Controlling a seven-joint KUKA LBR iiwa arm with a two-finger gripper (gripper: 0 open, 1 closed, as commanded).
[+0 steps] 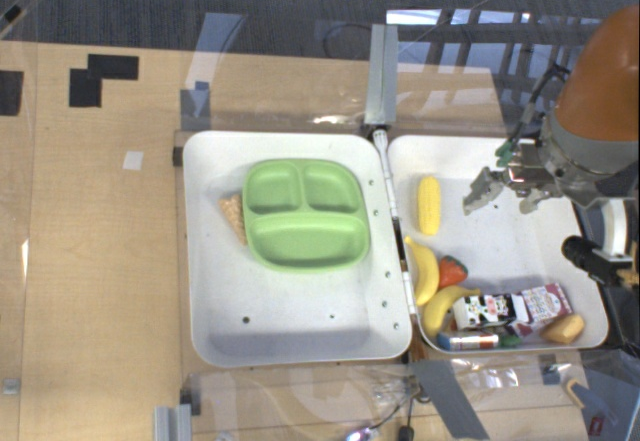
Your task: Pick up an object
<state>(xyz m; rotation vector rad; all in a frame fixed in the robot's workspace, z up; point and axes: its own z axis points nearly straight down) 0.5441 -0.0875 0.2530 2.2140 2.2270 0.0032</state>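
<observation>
My gripper (506, 195) hangs over the upper right part of the right bin (500, 249), its two fingers spread open with nothing between them. A yellow corn cob (428, 205) lies to its left near the bin divider. Below that lie two bananas (426, 269) and a red piece (453, 271). Along the bin's front edge sit a small black-and-white carton (485, 309), a purple carton (546, 303), a marker (468, 339) and a tan rounded item (565, 329).
The left bin (230, 319) holds a green divided plate (303, 214) with a tan bar (233, 217) tucked under its left edge. The arm's orange-banded body (600, 79) looms over the right bin's far right corner.
</observation>
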